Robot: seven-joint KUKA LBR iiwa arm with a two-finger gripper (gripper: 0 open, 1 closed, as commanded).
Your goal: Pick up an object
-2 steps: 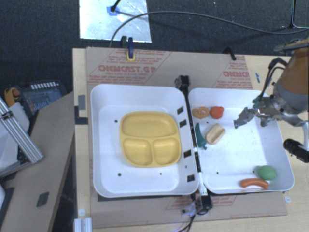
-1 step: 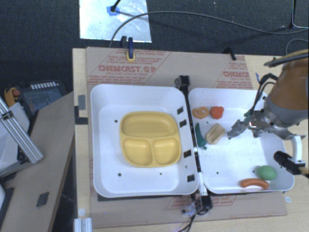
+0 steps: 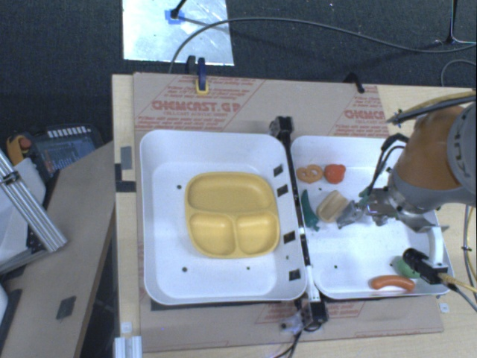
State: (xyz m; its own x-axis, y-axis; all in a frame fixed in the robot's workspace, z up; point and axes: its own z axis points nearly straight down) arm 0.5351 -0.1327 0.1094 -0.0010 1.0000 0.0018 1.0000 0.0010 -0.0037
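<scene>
**A:** How far along was the pick? I saw the arm (image 3: 440, 162) reaching into the right bin (image 3: 350, 274), with the yellow tray (image 3: 227, 215) left of the gripper (image 3: 350, 215).

**B:** Not done, I reckon. The gripper sat touching the tan block (image 3: 330, 206), nothing lifted. Couldn't tell the jaws' state. Pretzel (image 3: 308, 174) and tomato (image 3: 335, 173) lay just above it, sausage (image 3: 391, 283) below.

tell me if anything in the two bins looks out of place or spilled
Nothing stands out. The yellow divided tray lies flat in the left bin. In the right bin, the pretzel, red piece, tan block, green piece and orange sausage lie loose, with the gripper by the block.
</scene>
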